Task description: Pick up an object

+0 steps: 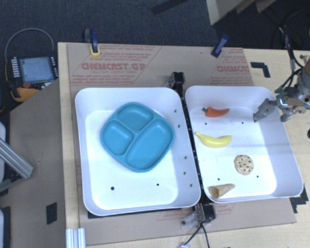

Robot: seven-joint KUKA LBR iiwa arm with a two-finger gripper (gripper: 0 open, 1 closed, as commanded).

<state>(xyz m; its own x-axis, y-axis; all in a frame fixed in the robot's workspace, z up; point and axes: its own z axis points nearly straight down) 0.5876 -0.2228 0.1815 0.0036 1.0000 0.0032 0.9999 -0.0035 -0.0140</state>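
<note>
The right bin (287,154) holds a small red-orange pepper (216,111) near its back, a yellow banana (214,139) below it, a round cookie (243,164) and a tan cone-shaped piece (220,190) at the front. My gripper (275,112) hangs over the back right corner of this bin, to the right of the pepper and apart from it. Its two fingers (261,111) are spread open with nothing between them.
The left bin (88,164) carries a blue divided plate (138,136) in its middle. A black clamp (176,79) sits at the back between the bins. The bench board's edges surround both bins, with cables at the far right.
</note>
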